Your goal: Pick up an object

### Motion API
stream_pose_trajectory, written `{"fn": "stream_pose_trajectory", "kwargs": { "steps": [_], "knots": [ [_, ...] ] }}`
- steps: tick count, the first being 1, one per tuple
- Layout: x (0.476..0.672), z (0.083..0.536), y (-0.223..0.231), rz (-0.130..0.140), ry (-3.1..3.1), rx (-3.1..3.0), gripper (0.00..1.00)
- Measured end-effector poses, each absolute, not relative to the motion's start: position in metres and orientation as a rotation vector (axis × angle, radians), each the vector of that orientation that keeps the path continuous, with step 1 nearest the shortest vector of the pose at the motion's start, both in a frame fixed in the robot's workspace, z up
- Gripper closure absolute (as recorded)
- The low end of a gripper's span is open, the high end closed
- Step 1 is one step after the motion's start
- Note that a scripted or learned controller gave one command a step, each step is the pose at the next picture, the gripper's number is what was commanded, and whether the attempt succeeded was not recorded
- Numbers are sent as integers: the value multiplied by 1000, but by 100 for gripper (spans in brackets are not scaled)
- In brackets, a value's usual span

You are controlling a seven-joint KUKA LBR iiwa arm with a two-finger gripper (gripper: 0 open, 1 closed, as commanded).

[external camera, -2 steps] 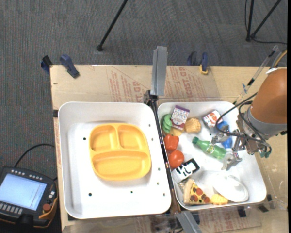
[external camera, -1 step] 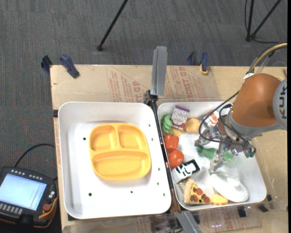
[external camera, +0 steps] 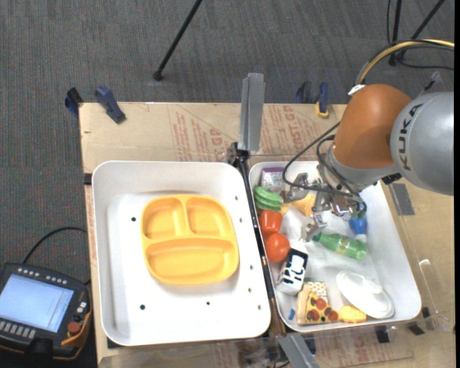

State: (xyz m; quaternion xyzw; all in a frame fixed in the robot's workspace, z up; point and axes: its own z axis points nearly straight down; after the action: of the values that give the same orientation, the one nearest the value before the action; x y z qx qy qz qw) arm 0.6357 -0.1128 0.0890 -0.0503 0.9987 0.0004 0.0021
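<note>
The right bin (external camera: 402, 263) holds several small things. Along its left side lie a green ridged piece (external camera: 267, 198), a red pepper (external camera: 270, 221) and a red tomato (external camera: 277, 247). A black-and-white box (external camera: 293, 270) and a pizza slice (external camera: 316, 303) sit nearer the front, beside a white dish (external camera: 364, 293). A green bottle (external camera: 342, 244) lies in the middle. My gripper (external camera: 326, 211) hangs low over the bin's back middle, just above the bottle and next to a yellow item (external camera: 304, 203). Nothing is seen held.
The left bin (external camera: 115, 198) holds a yellow divided tray (external camera: 189, 238). A grey post (external camera: 251, 113) rises behind the gap between the bins. A teach pendant (external camera: 34, 307) lies at the lower left. Clamps sit on the bench's back edge.
</note>
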Motion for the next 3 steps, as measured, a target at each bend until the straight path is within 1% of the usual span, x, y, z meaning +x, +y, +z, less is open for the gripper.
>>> {"fn": "stream_pose_trajectory", "kwargs": {
  "steps": [1,2,3],
  "knots": [
    [570,88,-156,1,3130,-257,0],
    [584,87,-126,4,3130,-240,0],
    [569,88,-159,4,3102,-498,0]
  ]
}}
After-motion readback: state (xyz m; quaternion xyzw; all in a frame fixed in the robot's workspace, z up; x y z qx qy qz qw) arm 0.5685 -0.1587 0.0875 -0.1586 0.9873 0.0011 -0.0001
